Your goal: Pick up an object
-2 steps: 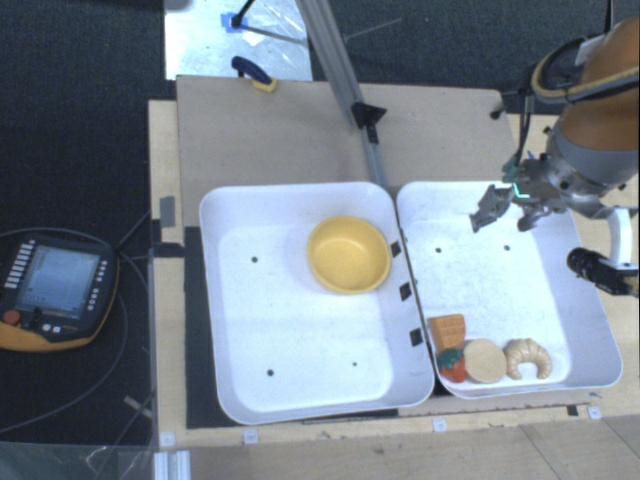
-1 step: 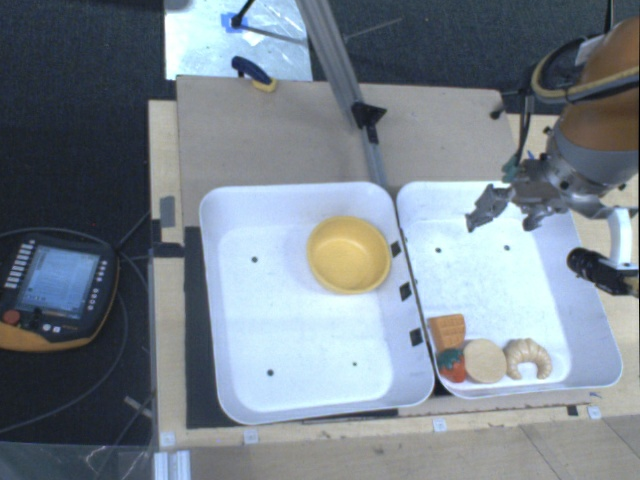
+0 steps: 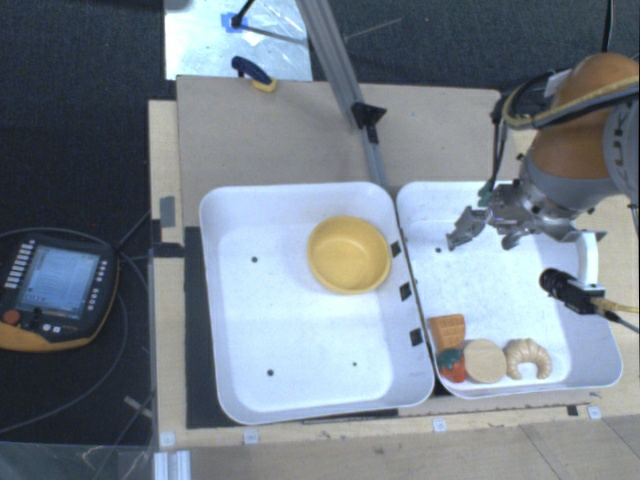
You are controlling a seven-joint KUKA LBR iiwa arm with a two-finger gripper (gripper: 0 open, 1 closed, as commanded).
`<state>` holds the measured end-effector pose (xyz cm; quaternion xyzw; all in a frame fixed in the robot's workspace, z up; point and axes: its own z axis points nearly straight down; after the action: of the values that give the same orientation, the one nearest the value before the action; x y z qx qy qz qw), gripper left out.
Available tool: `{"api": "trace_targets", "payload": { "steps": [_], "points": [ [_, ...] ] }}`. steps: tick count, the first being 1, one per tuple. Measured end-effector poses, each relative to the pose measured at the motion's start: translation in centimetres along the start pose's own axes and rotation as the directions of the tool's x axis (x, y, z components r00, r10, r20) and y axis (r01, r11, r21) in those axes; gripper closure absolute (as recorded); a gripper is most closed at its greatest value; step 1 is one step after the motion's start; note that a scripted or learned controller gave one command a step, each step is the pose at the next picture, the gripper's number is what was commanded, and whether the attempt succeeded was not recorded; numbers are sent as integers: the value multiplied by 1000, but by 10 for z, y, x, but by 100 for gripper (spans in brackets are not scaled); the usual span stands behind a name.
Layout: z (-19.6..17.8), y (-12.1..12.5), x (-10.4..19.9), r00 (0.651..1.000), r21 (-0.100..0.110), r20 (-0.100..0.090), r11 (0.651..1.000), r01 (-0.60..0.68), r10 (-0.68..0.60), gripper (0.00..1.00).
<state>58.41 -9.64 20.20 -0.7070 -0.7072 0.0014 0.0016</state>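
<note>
Toy foods, a croissant (image 3: pixel 528 358), a round bun (image 3: pixel 485 361) and an orange block (image 3: pixel 447 330), are sitting bunched in the right bin's (image 3: pixel 500 268) near corner, while the gripper (image 3: pixel 480 228) is hanging above with nothing in it, jaws apart, likely getting ready to grab one.

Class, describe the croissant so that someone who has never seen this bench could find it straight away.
Start at the right-hand white bin, the one under the arm. Look along its near edge, where a few small foods lie in a row. The croissant is at the right end, beside a round biscuit: it alone is curved like a crescent.
</note>
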Motion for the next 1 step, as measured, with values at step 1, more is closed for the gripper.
{"api": "trace_targets", "payload": {
  "steps": [1],
  "points": [
    [62, -4, -1, 1000, 0, 0, 1000, 0, 0, 0]
  ]
}}
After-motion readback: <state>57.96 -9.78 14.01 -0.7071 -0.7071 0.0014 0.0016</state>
